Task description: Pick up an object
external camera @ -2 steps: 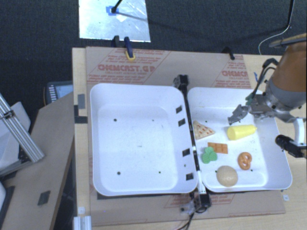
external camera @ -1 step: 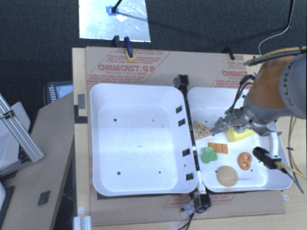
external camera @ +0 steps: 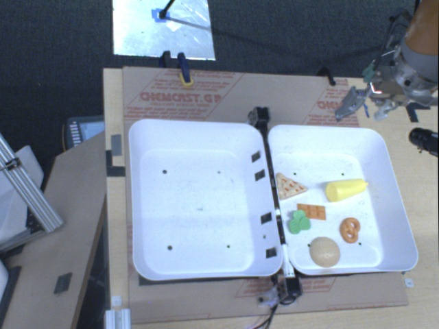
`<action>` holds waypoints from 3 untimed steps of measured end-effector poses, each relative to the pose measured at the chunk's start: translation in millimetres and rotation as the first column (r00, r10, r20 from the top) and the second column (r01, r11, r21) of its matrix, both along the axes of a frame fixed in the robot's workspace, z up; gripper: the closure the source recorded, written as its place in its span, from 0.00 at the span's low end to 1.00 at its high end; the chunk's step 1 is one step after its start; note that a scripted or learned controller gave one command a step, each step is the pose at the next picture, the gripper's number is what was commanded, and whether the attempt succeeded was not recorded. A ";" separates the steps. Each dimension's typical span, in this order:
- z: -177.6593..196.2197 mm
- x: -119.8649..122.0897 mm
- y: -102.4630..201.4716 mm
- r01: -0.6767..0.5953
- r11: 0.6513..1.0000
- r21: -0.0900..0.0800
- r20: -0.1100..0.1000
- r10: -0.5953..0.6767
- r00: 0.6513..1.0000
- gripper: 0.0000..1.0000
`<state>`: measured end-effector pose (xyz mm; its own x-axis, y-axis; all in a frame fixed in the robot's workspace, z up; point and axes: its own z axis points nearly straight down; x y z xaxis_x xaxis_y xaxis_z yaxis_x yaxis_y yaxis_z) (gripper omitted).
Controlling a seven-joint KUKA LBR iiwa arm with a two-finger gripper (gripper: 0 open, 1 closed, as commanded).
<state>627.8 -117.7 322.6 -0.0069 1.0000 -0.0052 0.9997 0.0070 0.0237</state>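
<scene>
Two shallow white plastic bins sit side by side on the bench: the left bin (external camera: pixel 147 149) and the right bin (external camera: pixel 384 156). Six small toy food pieces lie in the right one, each one of a kind: one tan waffle-patterned triangle (external camera: pixel 289 185), one yellow cone-shaped piece (external camera: pixel 345 189), one flat orange rectangular cracker (external camera: pixel 312 212), one green clover-shaped piece (external camera: pixel 298 223), one orange-brown pretzel (external camera: pixel 350 229), and one beige rounded bun-like lump (external camera: pixel 324 251). One grey robot arm with an orange band (external camera: pixel 415 53) hangs over the bench's far right corner.
</scene>
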 end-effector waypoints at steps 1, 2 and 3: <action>0.4 -2.9 0.2 -0.003 1.000 0.003 -0.016 0.003 1.000 1.00; -88.1 -93.3 45.9 0.005 1.000 0.009 -0.036 -0.005 0.999 1.00; -16.7 -78.3 118.6 -0.005 1.000 0.007 -0.015 0.005 1.000 1.00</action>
<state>549.5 0.9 305.9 -0.0124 0.9999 0.0022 0.9999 0.0123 0.0086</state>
